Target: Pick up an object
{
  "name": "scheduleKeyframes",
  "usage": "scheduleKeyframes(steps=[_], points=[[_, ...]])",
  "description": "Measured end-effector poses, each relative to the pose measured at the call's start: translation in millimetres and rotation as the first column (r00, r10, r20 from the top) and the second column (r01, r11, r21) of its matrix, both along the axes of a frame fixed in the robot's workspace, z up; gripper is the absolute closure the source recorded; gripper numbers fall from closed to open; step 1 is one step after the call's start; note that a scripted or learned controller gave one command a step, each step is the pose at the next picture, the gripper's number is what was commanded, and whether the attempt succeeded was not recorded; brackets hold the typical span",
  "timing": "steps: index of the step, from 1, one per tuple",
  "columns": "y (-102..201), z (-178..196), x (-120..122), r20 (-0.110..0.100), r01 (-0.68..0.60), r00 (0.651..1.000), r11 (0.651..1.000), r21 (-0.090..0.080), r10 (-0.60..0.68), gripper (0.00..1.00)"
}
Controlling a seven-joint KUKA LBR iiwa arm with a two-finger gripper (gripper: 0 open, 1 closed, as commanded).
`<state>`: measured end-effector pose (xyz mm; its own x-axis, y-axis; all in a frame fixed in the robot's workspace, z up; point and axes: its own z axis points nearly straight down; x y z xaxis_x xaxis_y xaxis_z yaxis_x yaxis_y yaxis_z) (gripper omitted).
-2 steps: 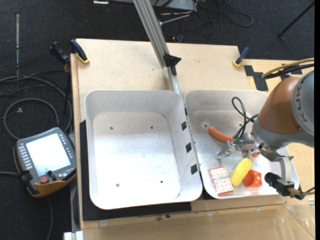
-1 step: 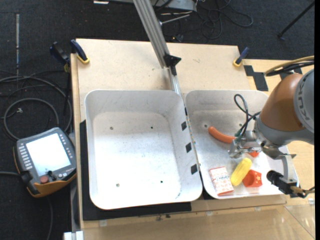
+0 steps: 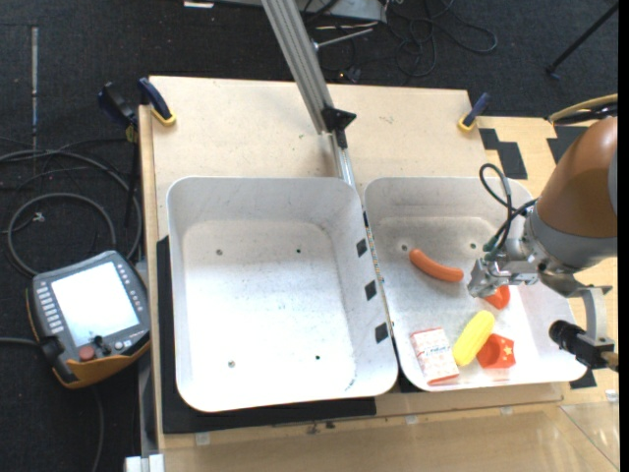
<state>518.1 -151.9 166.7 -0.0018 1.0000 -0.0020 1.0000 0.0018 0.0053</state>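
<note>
The gripper (image 3: 488,281) is parked low in the right bin (image 3: 393,205), and whether it's spread or closed can't really be told from up here. A small red piece (image 3: 499,298) is seen right under it, touching or nearly. The hot dog (image 3: 435,265) is lying just left of it, long axis running left-far to right-near. A yellow corn cob (image 3: 474,335), red block (image 3: 496,352) and small carton (image 3: 433,353) are set nearer.

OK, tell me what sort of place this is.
Probably a robotics lab or test cell. A robot arm reaches over two white bins on a plywood bench, a teach pendant lies on the dark floor, and loose cables trail around.
</note>
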Motion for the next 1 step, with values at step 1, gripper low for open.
scheduleKeyframes(steps=[1], points=[[2.9, 42.7, 1.9, 0.0, -0.002, 1.0, 1.0, 0.0, 0.002, 1.0]])
